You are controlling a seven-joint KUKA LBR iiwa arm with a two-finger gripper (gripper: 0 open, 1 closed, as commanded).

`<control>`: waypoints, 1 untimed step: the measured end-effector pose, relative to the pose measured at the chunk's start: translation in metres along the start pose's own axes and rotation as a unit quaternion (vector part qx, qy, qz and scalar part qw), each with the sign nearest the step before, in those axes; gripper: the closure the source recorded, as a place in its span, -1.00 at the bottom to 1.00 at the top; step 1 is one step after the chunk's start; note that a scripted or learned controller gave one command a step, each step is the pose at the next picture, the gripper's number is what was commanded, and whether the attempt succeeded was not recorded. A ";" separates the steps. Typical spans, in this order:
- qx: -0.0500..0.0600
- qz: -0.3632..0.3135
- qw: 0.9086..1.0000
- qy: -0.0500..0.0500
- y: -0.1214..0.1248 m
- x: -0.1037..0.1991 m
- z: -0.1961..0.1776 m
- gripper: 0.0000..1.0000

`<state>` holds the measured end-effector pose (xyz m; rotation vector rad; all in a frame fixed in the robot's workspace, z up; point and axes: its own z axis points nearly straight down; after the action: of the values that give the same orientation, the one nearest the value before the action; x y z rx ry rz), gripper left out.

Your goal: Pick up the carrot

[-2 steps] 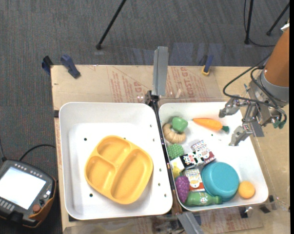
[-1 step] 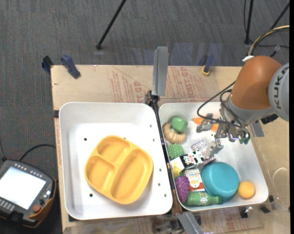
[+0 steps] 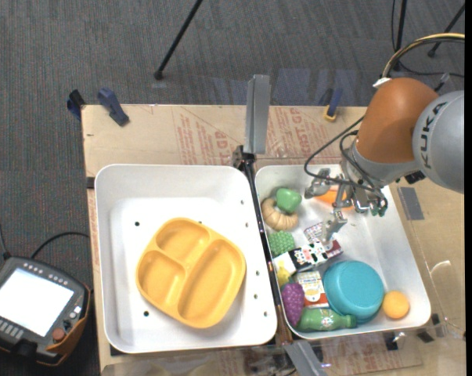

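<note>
Two white bins sit side by side on the bench (image 3: 181,135), largest things in view. At nine o'clock the left bin (image 3: 118,202) holds a yellow divided plate (image 3: 191,271). At three o'clock the right bin (image 3: 404,261) is crowded.

From two o'clock the arm (image 3: 423,135) reaches in, its orange band above the wrist, bent down over the right bin's far half. The gripper (image 3: 336,202) hangs low beneath it; I cannot tell how its pincer stands, as the parts blur together there.

A teal bowl (image 3: 354,288) lies toward five o'clock in that bin, with an orange ball (image 3: 395,305) just beside it at its three o'clock.

The carrot (image 3: 326,195) lies at the bin's twelve o'clock, mostly hidden beneath the wrist; only a short orange piece shows, its long axis seeming to run nine to three. Which end is the tip I cannot tell.

A green pepper (image 3: 287,200) rests at the carrot's nine o'clock, and a purple grape bunch (image 3: 293,300) at the bin's seven.
</note>
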<state>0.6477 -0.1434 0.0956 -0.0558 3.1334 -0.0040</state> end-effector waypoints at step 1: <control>0.000 -0.003 1.000 -0.002 0.002 -0.002 -0.012 1.00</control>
<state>0.6498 -0.1415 0.1071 -0.0659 3.1299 -0.0047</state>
